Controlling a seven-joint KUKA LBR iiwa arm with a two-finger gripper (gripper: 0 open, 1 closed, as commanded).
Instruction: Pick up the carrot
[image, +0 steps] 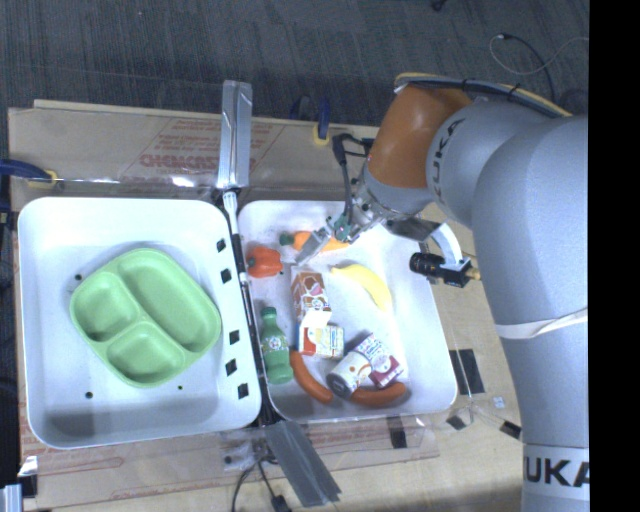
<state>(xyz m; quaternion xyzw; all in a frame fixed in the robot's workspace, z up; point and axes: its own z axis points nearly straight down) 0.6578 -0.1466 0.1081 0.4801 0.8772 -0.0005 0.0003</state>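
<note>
Camera view: gripper (335, 232) hovers beside the carrot (300, 240), above the banana (366, 284); jaw state cannot be told. Risk: crowding may cause the jaws to pinch the neighbouring tomato (263, 262).

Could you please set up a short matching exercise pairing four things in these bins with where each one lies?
Things:
1. Plate
2. Banana
3. Bottle
4. Can

Places:
A. Against the right bin's left wall
B. Left bin
C. Right bin, near its front edge
D. Right bin, just below the gripper

Pairs: 1-B, 2-D, 3-A, 4-C
</note>
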